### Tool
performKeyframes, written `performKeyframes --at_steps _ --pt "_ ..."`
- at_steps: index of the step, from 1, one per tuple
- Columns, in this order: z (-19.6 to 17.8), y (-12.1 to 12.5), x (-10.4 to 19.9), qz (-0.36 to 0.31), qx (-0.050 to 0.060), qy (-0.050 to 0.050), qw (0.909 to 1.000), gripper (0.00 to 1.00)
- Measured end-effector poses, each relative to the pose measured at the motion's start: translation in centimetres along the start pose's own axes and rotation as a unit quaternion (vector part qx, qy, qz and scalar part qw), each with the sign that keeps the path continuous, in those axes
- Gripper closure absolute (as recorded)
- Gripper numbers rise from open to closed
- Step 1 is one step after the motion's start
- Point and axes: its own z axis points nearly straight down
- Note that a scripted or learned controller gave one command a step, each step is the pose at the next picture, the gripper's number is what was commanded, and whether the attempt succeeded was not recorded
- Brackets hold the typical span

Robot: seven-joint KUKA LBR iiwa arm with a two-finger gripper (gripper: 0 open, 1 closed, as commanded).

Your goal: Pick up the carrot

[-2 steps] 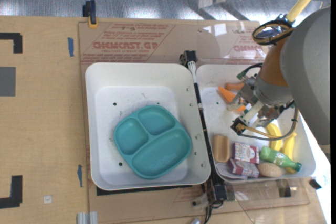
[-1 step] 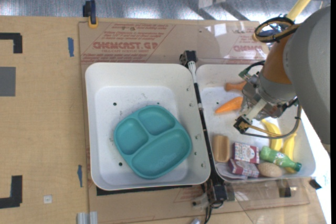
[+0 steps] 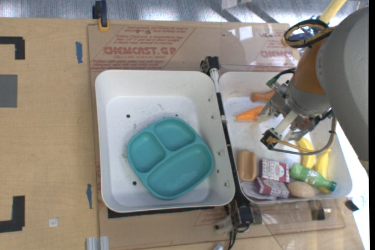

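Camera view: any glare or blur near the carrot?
In the camera view the small orange carrot is evenly lit and fairly sharp in the shallow white right bin; glare streaks the clear plastic sheet behind it; the grey arm near the lens is soft; the bin's right rim is washed out.

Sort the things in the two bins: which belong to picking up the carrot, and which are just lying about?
Belong to the job:
- carrot, in the right bin
- gripper, close by the carrot

Just lying about:
- teal divided plate, in the left bin
- banana
- green bottle
- carton
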Motion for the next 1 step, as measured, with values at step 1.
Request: performKeyframes --at_steps 1 --pt "1.17 4.66 2.60 0.120 0.017 -0.006 0.9926 0.00"
